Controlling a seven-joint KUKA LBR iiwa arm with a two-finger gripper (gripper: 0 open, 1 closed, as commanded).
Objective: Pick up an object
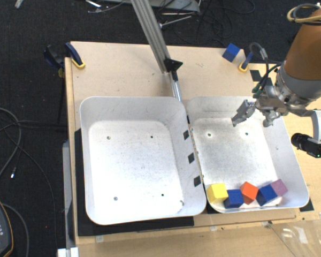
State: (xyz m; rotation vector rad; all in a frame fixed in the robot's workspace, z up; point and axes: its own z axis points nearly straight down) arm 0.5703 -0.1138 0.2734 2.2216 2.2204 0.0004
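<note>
Though no block is yet in hand, the candidates are plain: along the lower edge of the right bin (289, 159), at the lower right of the frame, lie a yellow block (217, 191), a blue block (234, 198), an orange block (249, 191), a second blue block (267, 194) and a purple block (279, 187), packed in a row and mostly touching. They look like small rigid cubes, judged light, hard and smooth-faced; crowding against the bin wall leaves little finger room. The yellow block, at the open left end, offers the best purchase across two opposite flat faces. Higher in the frame, the gripper (255, 113) hangs over the bin's upper part, well apart from the row, jaws spread and holding nothing. The left bin (91, 143) sits alongside. Farthest, a lone blue cube (231, 52) rests on the worktop (123, 68).
</note>
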